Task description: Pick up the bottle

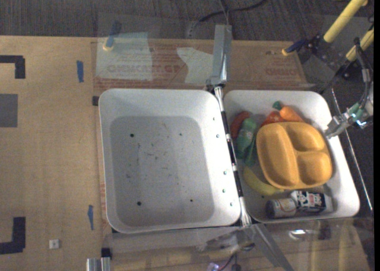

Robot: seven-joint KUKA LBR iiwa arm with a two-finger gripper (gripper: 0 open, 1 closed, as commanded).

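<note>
Lying on its side at the right bin's near edge, the small labelled plastic bottle looks light, stiff and slippery; grasp across its middle. The state of the gripper's jaws cannot be told.

Faint mirrored lettering on the clear panel cannot be read.

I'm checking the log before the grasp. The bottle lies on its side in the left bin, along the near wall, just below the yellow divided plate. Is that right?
Not quite: the camera view shows the bottle lying on its side in the right bin, not the left one. The rest holds: it lies along the near wall, just below the yellow divided plate.
</note>
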